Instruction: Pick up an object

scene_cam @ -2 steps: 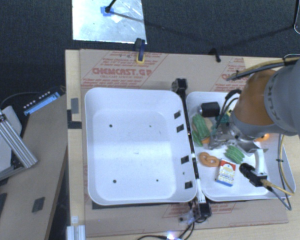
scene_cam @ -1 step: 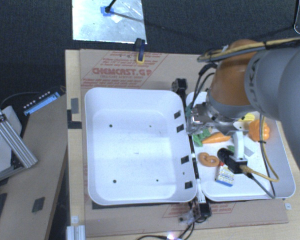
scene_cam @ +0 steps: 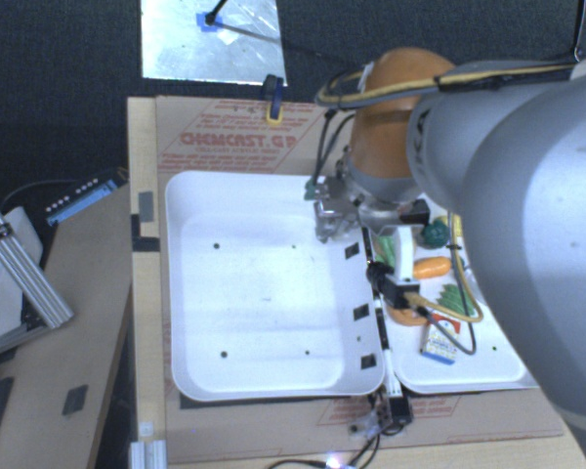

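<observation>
To the left of my gripper [scene_cam: 330, 225] I see the left bin [scene_cam: 190, 291]. The gripper hangs over that bin's top right corner. I cannot tell how it is set. Just right of it, in the right bin [scene_cam: 488, 371], lie an orange carrot [scene_cam: 432, 268], a green toy [scene_cam: 436, 231] and a small blue-edged box [scene_cam: 438, 348].

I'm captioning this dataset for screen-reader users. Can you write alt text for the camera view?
A grey robot arm with an orange band reaches from the right over two shallow white bins, its gripper near the divide between them. The right white bin holds small colourful objects, including an orange carrot-shaped toy; the left white bin lies beside it.
</observation>
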`<state>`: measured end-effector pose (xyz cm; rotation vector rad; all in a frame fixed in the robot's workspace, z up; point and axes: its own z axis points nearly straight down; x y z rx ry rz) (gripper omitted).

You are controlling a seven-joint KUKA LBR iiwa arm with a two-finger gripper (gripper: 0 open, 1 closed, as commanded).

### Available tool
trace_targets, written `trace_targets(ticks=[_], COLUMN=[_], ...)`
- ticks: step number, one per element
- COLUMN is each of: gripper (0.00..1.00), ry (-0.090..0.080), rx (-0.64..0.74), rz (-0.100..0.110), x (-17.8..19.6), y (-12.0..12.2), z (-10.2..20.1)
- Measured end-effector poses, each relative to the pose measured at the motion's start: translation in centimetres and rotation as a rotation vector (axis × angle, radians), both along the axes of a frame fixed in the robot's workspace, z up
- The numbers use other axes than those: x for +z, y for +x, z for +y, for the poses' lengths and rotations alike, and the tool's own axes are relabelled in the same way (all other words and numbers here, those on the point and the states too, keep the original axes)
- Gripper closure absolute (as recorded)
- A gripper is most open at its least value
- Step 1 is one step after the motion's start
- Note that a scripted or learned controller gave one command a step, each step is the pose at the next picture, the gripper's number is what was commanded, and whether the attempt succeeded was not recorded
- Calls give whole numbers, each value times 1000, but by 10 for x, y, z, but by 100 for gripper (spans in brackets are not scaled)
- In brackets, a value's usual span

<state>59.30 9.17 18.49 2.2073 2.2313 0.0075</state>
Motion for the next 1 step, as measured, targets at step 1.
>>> trace_targets(ticks=[1], gripper=[100], ry=[1], rx=[2], rz=[1], x=[11], y=[15], z=[93])
